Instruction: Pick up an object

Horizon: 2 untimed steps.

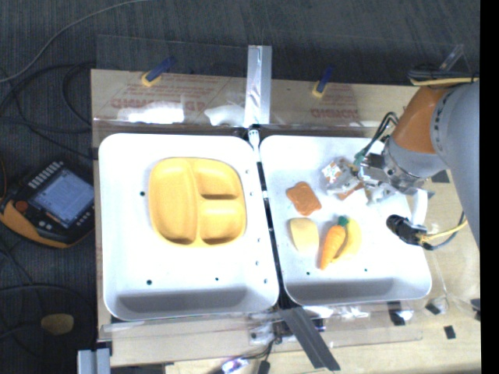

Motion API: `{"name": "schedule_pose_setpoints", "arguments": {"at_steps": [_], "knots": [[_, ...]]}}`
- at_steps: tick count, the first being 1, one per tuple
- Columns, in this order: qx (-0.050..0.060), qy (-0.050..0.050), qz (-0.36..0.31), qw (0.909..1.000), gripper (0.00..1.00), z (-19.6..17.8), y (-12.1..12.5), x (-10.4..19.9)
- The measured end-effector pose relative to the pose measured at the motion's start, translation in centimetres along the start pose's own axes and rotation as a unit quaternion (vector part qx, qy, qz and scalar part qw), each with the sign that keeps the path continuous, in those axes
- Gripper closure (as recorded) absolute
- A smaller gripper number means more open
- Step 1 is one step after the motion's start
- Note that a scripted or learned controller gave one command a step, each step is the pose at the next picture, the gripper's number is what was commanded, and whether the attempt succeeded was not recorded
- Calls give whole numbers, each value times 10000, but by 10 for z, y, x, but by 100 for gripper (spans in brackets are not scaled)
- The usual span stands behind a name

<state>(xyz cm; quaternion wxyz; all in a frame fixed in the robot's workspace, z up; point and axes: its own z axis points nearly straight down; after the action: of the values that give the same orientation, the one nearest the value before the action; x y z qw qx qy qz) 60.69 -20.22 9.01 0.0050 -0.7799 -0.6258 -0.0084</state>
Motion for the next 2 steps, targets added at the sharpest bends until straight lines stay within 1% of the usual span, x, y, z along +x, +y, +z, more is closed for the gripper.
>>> {"name": "schedule_pose_setpoints", "arguments": {"at_steps": [1, 2], "knots": [[-26, -112, -681, 9976, 0, 1, -48, 3], [-27, -117, -1824, 9831, 0, 1, -104, 29]]}}
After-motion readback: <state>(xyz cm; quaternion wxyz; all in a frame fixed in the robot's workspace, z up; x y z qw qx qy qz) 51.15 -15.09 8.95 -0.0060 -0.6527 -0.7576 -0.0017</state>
